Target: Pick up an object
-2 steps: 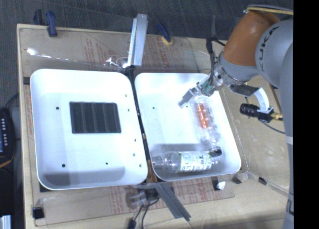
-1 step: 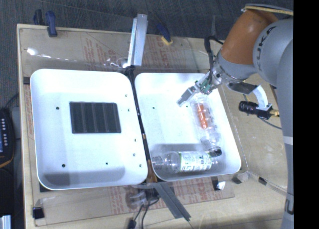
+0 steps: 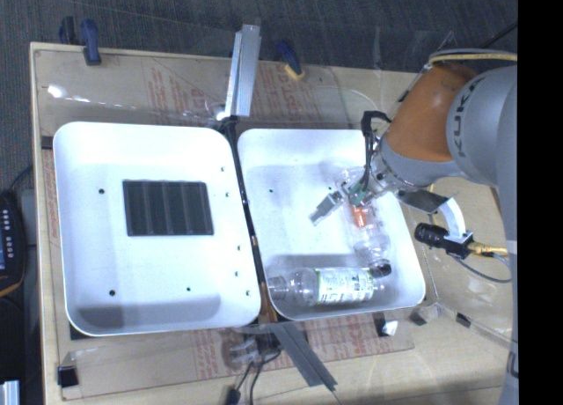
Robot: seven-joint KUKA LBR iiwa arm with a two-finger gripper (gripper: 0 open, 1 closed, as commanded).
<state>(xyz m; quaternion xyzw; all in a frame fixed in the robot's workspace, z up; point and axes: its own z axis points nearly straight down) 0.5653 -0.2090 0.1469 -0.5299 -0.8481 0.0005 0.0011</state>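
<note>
Camera view shows the claw [image 3: 339,201], grip unreadable, over the right bin [image 3: 281,152], beside a light, slippery clear bottle [image 3: 369,236], likely best gripped across its stiffer neck.

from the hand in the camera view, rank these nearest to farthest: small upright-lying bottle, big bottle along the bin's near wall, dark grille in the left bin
From the hand:
1. Small bottle, just below it, right bin.
2. Big bottle, along the right bin's near wall.
3. Dark grille, far off in the left bin.
</note>
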